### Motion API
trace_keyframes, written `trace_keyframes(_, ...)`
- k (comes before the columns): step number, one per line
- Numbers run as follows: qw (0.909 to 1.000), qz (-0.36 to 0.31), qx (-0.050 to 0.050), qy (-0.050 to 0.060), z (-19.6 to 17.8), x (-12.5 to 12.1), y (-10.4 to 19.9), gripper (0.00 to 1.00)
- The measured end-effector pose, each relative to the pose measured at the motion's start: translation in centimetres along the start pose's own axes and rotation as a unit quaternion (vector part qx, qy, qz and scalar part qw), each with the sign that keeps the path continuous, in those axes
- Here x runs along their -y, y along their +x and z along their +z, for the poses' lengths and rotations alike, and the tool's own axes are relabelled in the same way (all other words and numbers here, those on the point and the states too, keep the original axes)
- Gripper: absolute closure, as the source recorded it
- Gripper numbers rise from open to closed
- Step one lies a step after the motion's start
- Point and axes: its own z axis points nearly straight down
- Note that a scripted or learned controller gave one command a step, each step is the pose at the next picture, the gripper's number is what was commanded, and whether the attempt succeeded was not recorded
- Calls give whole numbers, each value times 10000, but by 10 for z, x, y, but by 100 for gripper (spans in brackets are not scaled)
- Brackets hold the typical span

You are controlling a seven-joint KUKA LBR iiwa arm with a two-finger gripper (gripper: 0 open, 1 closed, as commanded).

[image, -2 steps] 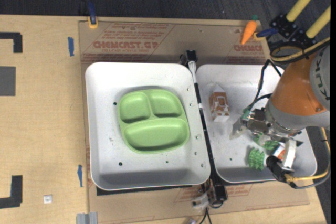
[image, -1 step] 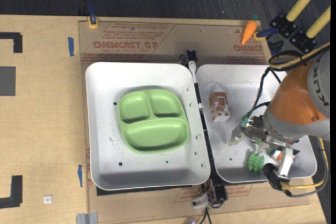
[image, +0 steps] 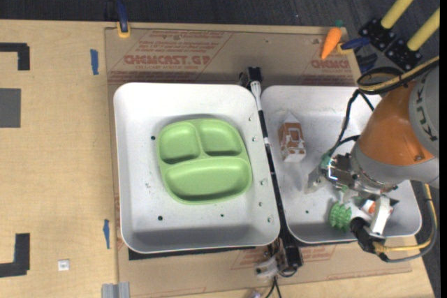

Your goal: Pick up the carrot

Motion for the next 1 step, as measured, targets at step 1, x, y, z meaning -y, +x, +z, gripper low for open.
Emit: trace_keyframes(1, 9990, -444, -1, -2, 11, 0, 2, 0)
